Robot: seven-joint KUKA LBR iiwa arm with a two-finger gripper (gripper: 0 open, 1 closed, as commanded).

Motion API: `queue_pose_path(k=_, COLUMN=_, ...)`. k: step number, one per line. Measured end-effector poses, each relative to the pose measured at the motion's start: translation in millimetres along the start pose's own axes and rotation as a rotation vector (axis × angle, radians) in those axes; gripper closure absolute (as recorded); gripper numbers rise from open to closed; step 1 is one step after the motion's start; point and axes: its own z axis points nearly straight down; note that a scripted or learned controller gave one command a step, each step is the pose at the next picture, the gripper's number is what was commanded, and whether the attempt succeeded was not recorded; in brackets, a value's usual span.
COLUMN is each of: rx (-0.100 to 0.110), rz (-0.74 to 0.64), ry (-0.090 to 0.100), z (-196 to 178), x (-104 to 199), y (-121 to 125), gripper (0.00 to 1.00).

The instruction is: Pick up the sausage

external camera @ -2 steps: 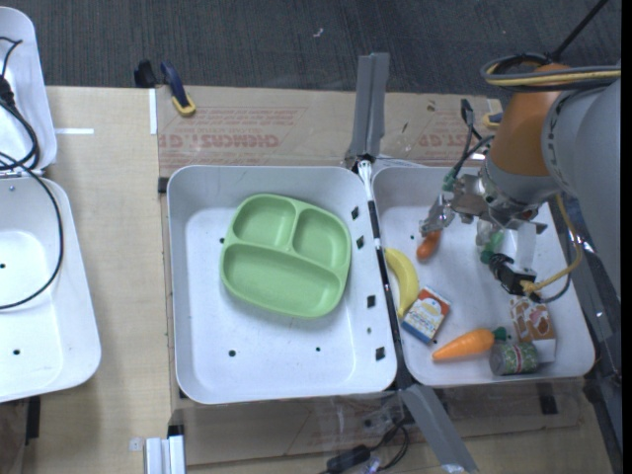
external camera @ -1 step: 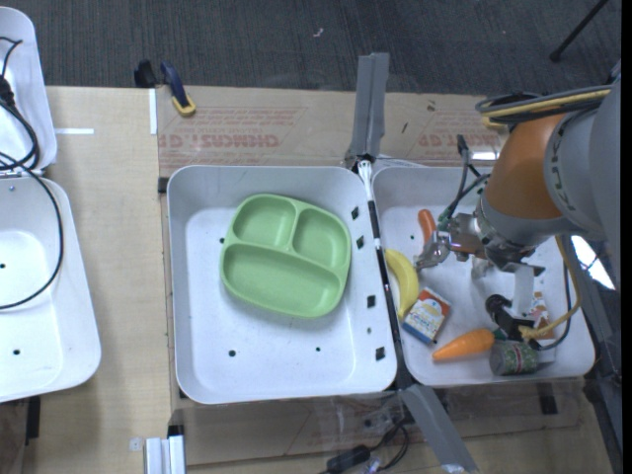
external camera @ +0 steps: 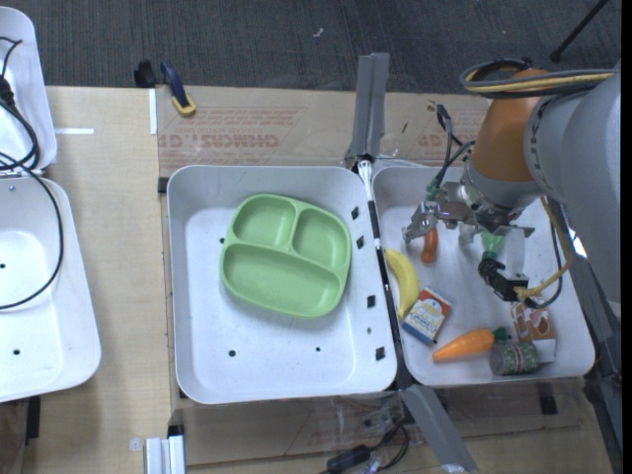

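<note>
The sausage [external camera: 429,248] is a short reddish-orange piece standing nearly upright in the back left part of the right bin [external camera: 573,358]. My gripper [external camera: 423,231] hangs right over it, its tip at the sausage's upper end. The grey arm with its orange band [external camera: 509,136] reaches in from the right above the bin's back edge. Whether the sausage is gripped or only touched is hidden by the gripper body.
In the right bin lie a banana [external camera: 401,279], a small box [external camera: 427,316], a carrot [external camera: 464,345], a can [external camera: 515,355] and a small carton [external camera: 534,322]. A green divided plate [external camera: 288,255] sits in the left bin [external camera: 197,344]. Black cables hang off the wrist.
</note>
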Motion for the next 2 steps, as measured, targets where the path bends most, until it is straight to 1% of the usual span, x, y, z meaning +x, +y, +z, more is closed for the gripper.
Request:
queue_pose_path(k=1, rx=0.000, rz=0.002, ry=-0.001, z=-9, x=-2, y=0, gripper=1.00)
queue_pose_path(k=2, rx=-0.001, rz=0.163, ry=-0.001, z=-100, x=83, y=31, gripper=1.00)
